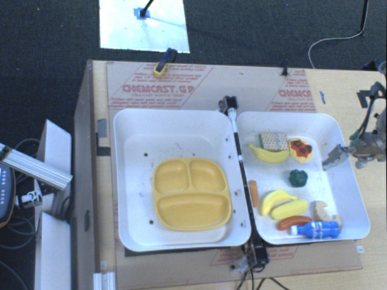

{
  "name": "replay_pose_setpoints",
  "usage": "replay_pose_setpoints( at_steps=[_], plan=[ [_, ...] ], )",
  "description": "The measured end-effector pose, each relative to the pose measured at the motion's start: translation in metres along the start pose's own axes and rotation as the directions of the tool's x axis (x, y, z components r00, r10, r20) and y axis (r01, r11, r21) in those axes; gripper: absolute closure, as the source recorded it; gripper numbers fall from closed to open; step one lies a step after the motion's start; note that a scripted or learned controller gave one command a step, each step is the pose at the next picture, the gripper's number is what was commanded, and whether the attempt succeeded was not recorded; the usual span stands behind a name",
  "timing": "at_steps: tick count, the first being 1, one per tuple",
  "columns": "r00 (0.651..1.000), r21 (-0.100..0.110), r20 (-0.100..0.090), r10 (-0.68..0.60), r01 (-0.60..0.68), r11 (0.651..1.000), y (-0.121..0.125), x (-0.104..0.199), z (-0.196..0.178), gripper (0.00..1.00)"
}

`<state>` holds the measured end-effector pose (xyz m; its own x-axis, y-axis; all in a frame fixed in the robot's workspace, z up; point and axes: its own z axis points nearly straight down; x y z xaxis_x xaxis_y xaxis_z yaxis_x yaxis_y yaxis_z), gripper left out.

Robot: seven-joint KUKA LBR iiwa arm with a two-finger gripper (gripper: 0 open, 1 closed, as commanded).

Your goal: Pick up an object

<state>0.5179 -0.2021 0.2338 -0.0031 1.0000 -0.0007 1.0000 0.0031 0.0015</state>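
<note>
Dark carpet surrounds the counter [181,80]; yellow tray [191,193] sits alone in the left bin [130,162], toys crowd the right bin [344,180], so the tool [336,155] hovers at that rim near the green piece [297,177]; can't tell its state.

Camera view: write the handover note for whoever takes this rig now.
Pincer: at the right bin's right rim, above it, nothing visibly held; finger state unclear.
Right bin: two bananas, another banana, green piece, sausage, blue bottle, pizza slice.
Left bin: yellow divided plate.
Done: nothing picked.
Left: choose an object, grasp, lift.
</note>
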Motion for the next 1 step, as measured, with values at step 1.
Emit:
replay_pose_setpoints(
  at_steps=[1],
  plan=[
    [1.000,0.001,0.000,-0.001,0.001,1.000,0.0779,-0.0041,0.0792,0.00]
  ],
)
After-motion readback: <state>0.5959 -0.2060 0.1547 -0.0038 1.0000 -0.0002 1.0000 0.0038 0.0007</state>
